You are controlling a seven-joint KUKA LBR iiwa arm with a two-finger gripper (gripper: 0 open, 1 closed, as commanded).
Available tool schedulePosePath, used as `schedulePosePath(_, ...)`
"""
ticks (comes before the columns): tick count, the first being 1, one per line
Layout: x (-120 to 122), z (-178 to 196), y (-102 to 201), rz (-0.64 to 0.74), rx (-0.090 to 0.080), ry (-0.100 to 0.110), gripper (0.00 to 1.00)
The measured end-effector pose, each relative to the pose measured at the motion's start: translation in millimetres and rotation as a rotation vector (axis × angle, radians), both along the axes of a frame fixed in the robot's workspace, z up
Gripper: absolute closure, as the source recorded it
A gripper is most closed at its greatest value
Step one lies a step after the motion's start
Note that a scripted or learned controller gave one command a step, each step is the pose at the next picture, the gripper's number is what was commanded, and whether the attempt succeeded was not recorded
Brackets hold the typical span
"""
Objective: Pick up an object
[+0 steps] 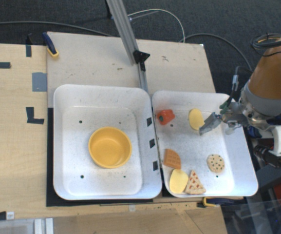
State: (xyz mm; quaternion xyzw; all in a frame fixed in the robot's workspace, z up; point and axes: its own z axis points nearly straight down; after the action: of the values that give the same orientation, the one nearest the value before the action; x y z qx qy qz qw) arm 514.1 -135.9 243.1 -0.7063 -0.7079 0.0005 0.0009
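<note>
My gripper (209, 124) hangs over the right bin (237, 179), just right of a pale yellow oval piece (195, 118) near the bin's back. Its grey fingers point down and left, with nothing visibly between them. Also in this bin lie a small red pepper-like piece (166, 116), a brown cracker (172, 158), a yellow slice (178, 181), a pizza wedge (195, 184) and a chocolate-chip cookie (215, 163).
A yellow bowl (110, 146) sits in the left bin (67, 106). A slanted grey pole (125, 26) crosses the back of the bench. Cables run behind the bins. The arm's orange band (269, 77) is at the right edge.
</note>
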Motion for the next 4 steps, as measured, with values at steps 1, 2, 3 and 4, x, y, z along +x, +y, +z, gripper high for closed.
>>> schedulePosePath(1, 0.0, 0.1, -0.1, 0.0, 0.0, 0.0, 0.0)
schedulePosePath(2, -4.6, -63.7, -1.4, -0.002, 0.001, 0.007, 0.0)
schedulePosePath(3, -5.3, -121.8, -10.2, -0.002, 0.001, 0.006, 0.0)
schedulePosePath(4, -5.2, -154.5, -10.1, -0.001, -0.002, -0.001, 0.0)
